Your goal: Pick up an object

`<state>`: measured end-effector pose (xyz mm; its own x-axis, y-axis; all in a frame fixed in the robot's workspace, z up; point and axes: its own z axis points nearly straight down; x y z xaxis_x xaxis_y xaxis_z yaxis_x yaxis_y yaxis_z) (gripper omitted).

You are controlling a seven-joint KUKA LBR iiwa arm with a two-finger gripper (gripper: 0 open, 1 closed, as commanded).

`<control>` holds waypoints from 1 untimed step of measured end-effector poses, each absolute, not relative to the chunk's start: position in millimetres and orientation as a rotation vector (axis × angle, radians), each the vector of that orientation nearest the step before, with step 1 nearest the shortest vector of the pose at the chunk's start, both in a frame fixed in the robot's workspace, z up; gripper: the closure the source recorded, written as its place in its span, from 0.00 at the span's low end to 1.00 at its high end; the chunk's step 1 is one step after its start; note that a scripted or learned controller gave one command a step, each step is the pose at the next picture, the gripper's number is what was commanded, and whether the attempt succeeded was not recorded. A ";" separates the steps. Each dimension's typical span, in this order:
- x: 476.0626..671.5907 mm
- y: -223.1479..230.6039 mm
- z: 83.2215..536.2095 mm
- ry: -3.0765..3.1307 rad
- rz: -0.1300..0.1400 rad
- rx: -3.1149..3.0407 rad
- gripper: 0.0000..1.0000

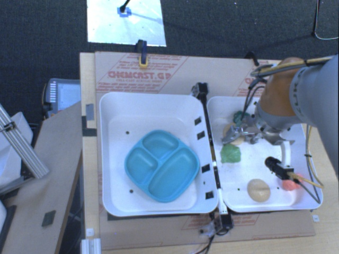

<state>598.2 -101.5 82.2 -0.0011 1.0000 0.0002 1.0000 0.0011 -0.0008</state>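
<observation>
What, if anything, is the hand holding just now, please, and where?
Cannot be told: the hand is low in the right white bin, just above the green lumpy object.

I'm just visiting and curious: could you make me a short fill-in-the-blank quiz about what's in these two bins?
1. The blue divided plate lies in the ____ bin.
2. The green lump lies in the ____ bin.
3. The plate has ____ compartments.
4. The beige egg-shaped object lies nearer the bin's ____ edge than the green lump.

Missing words: left; right; three; front
</observation>
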 end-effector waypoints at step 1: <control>599.4 -101.7 95.2 -2.224 -0.003 -2.222 1.00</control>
